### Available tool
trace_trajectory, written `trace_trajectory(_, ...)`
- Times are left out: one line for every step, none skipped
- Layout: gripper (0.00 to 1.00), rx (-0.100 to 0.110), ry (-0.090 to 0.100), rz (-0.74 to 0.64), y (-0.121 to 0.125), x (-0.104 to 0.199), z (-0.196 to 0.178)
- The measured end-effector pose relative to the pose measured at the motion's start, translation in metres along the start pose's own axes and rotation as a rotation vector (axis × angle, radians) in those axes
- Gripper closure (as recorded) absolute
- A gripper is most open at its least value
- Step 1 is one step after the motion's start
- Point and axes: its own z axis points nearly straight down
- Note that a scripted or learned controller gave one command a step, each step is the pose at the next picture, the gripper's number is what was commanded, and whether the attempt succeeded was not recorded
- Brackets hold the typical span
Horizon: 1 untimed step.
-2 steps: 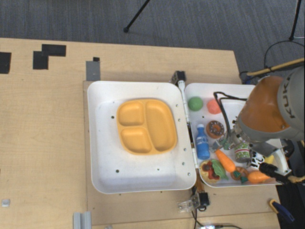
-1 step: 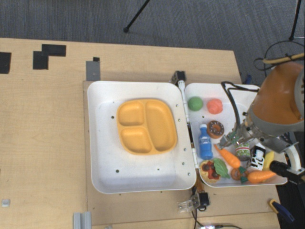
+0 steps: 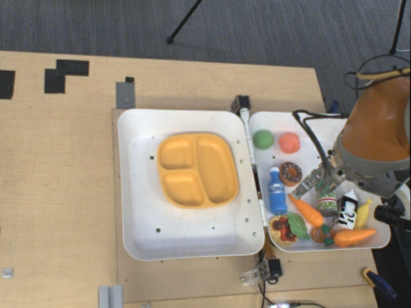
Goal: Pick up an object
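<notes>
Two white bins sit side by side on the wooden bench. The left bin [image 3: 138,191] holds one yellow tray [image 3: 196,170] with three compartments, lying flat near its middle. The right bin [image 3: 379,241] holds the small toys.

At its far end lie one green ball [image 3: 262,139] and, just beside it, one pink ball [image 3: 289,142]. Nearer, one blue bottle [image 3: 277,191] with a white label lies along the left wall, with one brown doughnut [image 3: 290,172] next to its cap. Two carrots show: one [image 3: 306,211] slants across the middle of the bin, the other [image 3: 352,237] lies along the near wall. Between them sit one green leaf [image 3: 297,224] and a small pizza [image 3: 280,228] in the near left corner. One yellow banana [image 3: 363,213] rests towards the right, beside a black-and-white tag [image 3: 347,213].

The arm [image 3: 382,136] hangs over the right side of this bin. The gripper [image 3: 319,183] points down among the toys, just above the slanting carrot; whether its fingers are wide or narrow I cannot tell.
</notes>
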Motion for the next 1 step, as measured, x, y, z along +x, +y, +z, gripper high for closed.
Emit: trace_trajectory(1.00,0.000,0.000,-0.567,-0.0131,-0.0164,-0.0169)
